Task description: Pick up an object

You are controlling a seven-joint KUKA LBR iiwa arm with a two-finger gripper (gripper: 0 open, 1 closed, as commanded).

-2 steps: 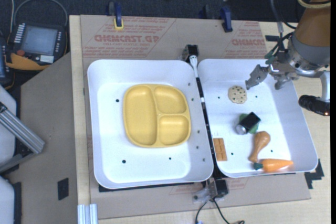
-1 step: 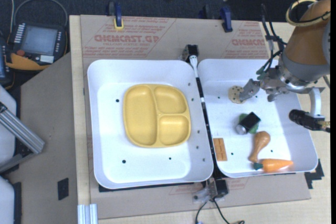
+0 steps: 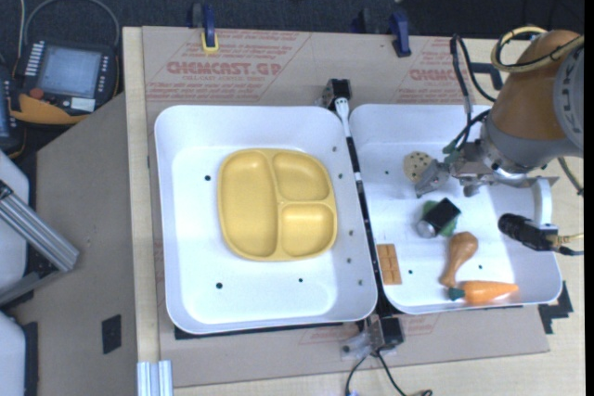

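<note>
A yellow three-compartment plastic plate (image 3: 277,203) lies in the left white bin (image 3: 186,292). In the right white bin (image 3: 394,130), a dark cylindrical object with a green patch (image 3: 436,217) sits just below the gripper (image 3: 449,173), apart from it; I cannot tell its grip state. A tan plastic drumstick (image 3: 457,256) and orange carrot (image 3: 487,292) lie lower right.

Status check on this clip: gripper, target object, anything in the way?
Gripper low in right bin, above the dark can; nothing seen held. Drumstick, carrot, cookie lie loose nearby. Yellow tray sits in left bin.
</note>
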